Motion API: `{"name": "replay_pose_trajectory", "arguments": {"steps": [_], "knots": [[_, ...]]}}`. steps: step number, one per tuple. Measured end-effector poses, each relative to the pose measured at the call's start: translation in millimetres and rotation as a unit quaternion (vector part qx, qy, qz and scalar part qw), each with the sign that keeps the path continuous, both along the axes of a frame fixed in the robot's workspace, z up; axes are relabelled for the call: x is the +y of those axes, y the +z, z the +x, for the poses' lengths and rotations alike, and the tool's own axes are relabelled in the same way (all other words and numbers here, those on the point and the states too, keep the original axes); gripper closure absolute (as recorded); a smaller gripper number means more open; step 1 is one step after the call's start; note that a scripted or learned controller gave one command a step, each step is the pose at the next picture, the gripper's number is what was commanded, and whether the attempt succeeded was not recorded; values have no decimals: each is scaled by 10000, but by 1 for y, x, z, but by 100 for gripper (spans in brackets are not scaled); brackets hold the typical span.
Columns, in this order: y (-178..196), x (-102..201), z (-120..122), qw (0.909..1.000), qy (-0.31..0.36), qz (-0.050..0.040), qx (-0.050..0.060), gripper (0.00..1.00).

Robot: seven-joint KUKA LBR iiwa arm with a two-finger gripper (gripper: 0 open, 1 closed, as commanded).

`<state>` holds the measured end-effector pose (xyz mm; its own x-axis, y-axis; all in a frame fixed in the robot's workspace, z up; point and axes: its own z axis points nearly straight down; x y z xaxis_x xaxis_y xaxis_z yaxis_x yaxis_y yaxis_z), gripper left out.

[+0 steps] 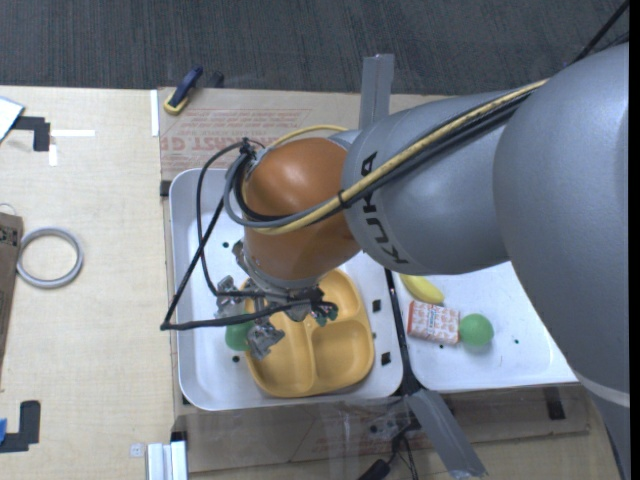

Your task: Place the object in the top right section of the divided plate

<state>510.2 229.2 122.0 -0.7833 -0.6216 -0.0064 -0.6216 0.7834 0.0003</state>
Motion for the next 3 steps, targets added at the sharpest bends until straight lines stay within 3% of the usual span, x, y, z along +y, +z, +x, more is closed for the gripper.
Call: {"name": "replay_pose_trajectory", "arguments": {"steps": [1,2,3], "knots": [[-1,-1,-1,10000,0,-7,12,0],[48,-9,-15,9870,-1605,-6,16,0],[35,-47,-12,9988,-489,-16,22,0]]}}
